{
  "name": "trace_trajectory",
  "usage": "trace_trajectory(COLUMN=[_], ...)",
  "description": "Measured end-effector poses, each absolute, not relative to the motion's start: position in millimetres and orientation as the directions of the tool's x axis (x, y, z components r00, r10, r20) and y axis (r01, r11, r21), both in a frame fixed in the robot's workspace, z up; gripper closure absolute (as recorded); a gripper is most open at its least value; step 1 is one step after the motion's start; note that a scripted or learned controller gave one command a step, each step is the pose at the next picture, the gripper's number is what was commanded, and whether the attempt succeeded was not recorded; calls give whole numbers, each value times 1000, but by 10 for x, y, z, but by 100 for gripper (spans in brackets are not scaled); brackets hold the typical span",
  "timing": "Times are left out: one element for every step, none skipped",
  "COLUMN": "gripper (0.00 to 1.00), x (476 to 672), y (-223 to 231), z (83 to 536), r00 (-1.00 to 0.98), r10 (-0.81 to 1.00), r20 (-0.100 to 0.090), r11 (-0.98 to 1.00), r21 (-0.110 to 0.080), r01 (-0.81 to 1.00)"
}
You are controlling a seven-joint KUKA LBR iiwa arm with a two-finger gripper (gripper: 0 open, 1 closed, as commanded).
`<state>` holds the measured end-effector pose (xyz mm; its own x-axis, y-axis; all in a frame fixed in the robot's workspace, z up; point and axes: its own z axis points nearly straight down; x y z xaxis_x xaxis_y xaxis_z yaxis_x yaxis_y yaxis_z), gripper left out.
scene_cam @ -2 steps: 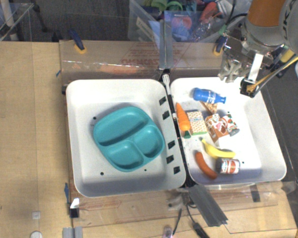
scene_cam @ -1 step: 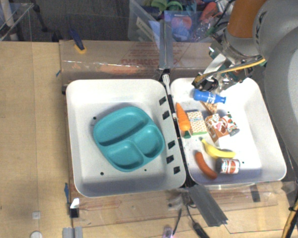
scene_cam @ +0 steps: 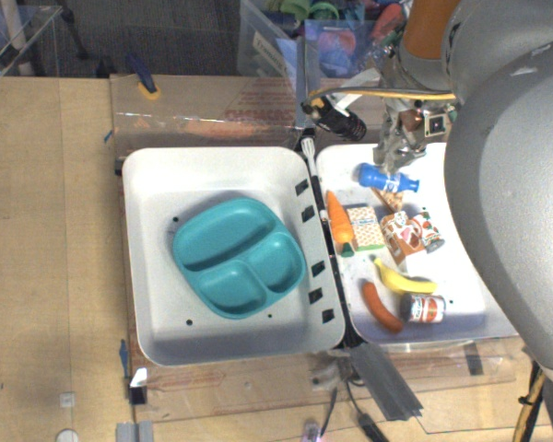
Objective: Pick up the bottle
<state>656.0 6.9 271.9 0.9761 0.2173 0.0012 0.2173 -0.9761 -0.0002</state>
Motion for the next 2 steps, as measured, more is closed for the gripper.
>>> trace_trajectory(gripper=[100,100], x=[6298,6552], y=[-744,-11], z=[2706,2531], r00=[980,980], r10=[199,201], r20=[-6,0], r11=[-980,-980], r21=[-3,-1], r01=[199,201])
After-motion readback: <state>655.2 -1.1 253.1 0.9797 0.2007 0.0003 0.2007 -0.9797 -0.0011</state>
